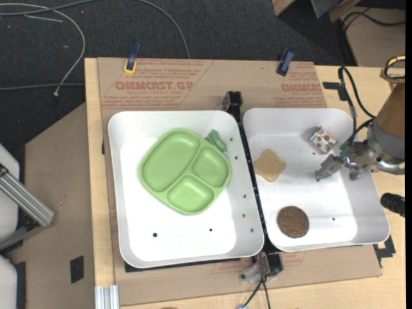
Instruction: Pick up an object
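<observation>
The claw (329, 166) hangs low over the right bin (364, 227), near its right wall, with its two fingers (322, 170) spread apart and nothing between them. Just up and left of it lies a small white packet with red marks (320, 138), close but apart from the fingers, while a tan toast-shaped piece (269, 165) sits near the bin's left wall and a round brown cookie (293, 221) lies toward its near edge. The left bin (129, 230) on the counter holds a green divided plate (185, 170) with a small dark green object (217, 140) touching its upper right rim
</observation>
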Available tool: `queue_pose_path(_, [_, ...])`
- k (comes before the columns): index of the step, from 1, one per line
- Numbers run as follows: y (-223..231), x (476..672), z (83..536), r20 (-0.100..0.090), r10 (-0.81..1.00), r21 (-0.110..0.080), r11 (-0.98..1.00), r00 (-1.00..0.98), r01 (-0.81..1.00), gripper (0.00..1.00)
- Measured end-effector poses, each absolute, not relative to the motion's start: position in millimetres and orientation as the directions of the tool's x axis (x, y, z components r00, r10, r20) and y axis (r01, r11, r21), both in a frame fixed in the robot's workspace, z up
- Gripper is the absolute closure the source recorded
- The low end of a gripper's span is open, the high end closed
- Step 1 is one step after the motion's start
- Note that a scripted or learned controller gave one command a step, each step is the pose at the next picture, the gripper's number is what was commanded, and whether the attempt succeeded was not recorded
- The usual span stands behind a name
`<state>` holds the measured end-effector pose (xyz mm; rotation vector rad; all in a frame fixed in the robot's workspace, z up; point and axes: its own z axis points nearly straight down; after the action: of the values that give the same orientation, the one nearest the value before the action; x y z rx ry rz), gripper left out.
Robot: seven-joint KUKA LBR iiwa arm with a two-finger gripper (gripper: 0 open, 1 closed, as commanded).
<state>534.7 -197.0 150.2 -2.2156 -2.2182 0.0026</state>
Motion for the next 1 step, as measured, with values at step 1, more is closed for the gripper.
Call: queue_pose_path(1, [-197.1,529.1,87.5,0.004,1.000,-0.007,0.000,0.000,1.000,0.00])
